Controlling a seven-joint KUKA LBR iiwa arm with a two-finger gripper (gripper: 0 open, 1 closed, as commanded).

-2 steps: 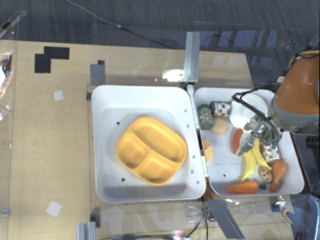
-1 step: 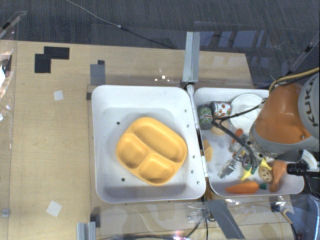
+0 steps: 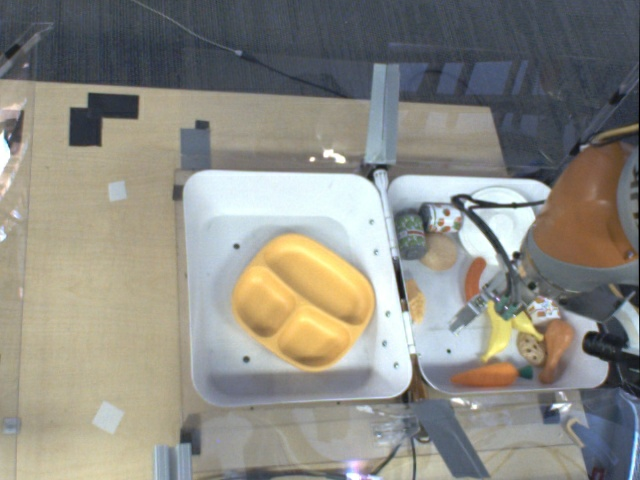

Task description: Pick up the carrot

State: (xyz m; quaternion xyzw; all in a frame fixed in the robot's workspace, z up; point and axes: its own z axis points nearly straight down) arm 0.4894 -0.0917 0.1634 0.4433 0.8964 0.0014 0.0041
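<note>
The carrot (image 3: 485, 375) is orange with a small green tip at its right end. It lies flat along the near edge of the right bin (image 3: 440, 353). My gripper (image 3: 492, 306) hangs over the middle of that bin, just above a yellow banana (image 3: 496, 336) and a short way beyond the carrot. The carrot lies apart from the gripper, with the banana between them. The grey arm with its orange band (image 3: 590, 213) covers the bin's right side.
The right bin also holds a green can (image 3: 410, 233), a tan round item (image 3: 438, 253), a small red-orange piece (image 3: 474, 278), a cookie (image 3: 529, 348), a brown-orange item (image 3: 556, 346) and a white plate (image 3: 500, 208). A yellow divided tray (image 3: 303, 298) sits in the left bin (image 3: 215, 218).
</note>
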